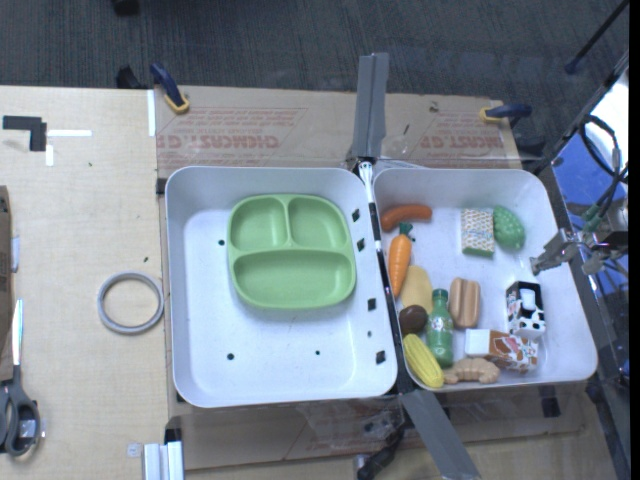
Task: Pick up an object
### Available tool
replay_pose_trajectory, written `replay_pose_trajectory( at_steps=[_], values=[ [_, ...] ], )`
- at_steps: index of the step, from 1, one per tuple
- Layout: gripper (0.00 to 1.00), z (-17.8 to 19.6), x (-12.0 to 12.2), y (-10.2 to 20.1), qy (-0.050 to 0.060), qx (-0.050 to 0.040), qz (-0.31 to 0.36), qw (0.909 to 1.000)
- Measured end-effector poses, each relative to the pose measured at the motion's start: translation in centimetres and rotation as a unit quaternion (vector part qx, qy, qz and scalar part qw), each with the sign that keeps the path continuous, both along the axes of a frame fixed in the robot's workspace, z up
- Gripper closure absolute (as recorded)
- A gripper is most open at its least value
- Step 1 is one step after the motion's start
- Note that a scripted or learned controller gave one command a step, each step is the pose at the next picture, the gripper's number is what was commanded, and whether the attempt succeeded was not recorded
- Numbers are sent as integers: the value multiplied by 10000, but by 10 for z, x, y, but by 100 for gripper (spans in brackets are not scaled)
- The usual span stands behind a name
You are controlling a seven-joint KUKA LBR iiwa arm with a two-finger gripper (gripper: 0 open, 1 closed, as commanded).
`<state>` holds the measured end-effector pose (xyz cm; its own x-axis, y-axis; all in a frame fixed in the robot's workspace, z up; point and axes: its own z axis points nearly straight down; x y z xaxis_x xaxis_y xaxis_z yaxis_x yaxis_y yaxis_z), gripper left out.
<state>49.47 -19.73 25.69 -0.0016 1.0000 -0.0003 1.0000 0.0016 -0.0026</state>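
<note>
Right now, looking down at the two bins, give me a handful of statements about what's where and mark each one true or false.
1. The green divided plate lies in the left bin. True.
2. The toy carrot lies in the left bin. False: it is in the right bin, near the divider.
3. The corn cob lies near the right bin's front edge. True.
4. The tape roll sits on the green plate. False: it lies on the bench, left of both bins.
5. The gripper holds the green bottle. False: it hovers by the right bin's right edge, apart from the bottle.
</note>
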Motion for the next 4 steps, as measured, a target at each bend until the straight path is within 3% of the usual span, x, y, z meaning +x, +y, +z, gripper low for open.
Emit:
replay_pose_trajectory(
  at_steps=[1,2,3,4],
  values=[
    [0,-111,22,23,-1,8,1366,9906],
    [0,-166,32,58,-4,8,2150,9766],
    [0,-161,2,90,-71,-56,3953,9185],
    [0,-165,-16,70,-22,-1,4170,9089]
  ],
)
